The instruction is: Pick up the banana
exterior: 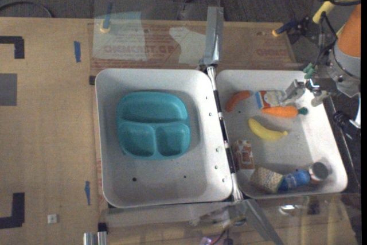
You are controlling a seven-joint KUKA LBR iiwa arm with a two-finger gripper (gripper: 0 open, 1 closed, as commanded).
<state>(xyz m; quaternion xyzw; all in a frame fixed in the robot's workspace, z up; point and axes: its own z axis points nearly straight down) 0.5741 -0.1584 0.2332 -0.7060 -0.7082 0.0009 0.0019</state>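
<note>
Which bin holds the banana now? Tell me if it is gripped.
The right bin. The banana lies flat on its floor, not gripped; the gripper is above it, near the carrot.

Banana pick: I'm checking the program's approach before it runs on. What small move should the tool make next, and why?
Probably a short shift toward the near-left, to bring the tool above the banana. The tool sits at the right bin's far right, over the carrot's tip, while the banana lies apart from it in open floor mid-bin.
</note>
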